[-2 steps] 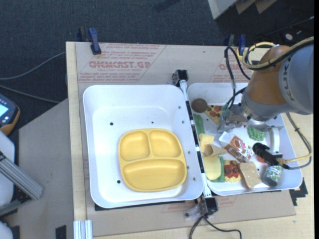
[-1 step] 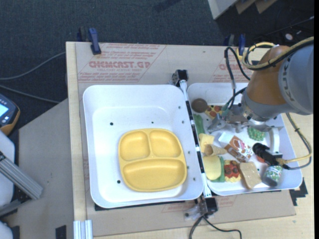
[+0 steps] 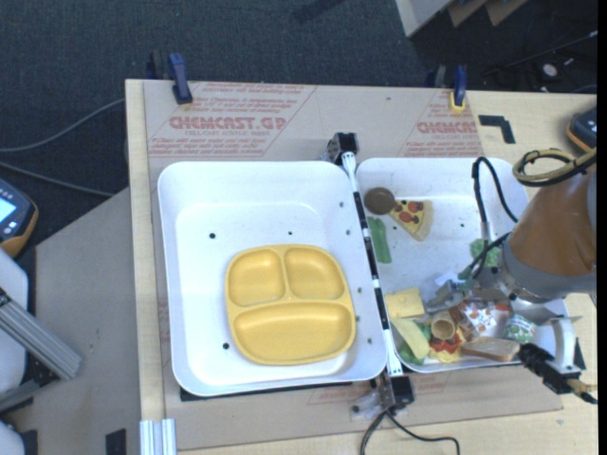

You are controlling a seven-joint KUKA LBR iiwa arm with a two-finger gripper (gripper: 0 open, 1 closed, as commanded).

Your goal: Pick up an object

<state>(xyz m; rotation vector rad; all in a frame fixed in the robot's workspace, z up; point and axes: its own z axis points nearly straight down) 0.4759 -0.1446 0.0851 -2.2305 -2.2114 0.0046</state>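
Yellow divided tray [image 3: 288, 304] fills left bin [image 3: 190, 197]; toy food [image 3: 446, 328] crowds right bin [image 3: 417, 171].

Dark blue-grey carpet [image 3: 85, 36] surrounds the pale wooden bench [image 3: 285, 112], with blue clamps [image 3: 177, 77] at its far edge.

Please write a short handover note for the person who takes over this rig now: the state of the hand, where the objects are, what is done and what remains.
Hand: low in the right bin, over the pile of toy food at its near end. Whether it grips anything cannot be told from this view.
Objects: pizza slice and a brown round piece lie at the far end of the right bin; a yellow cheese piece and mixed food items lie in the near pile. The yellow divided plate sits in the left bin.
Done: arm has reached the pile.
Left: secure one object and lift it; no lift is visible yet.
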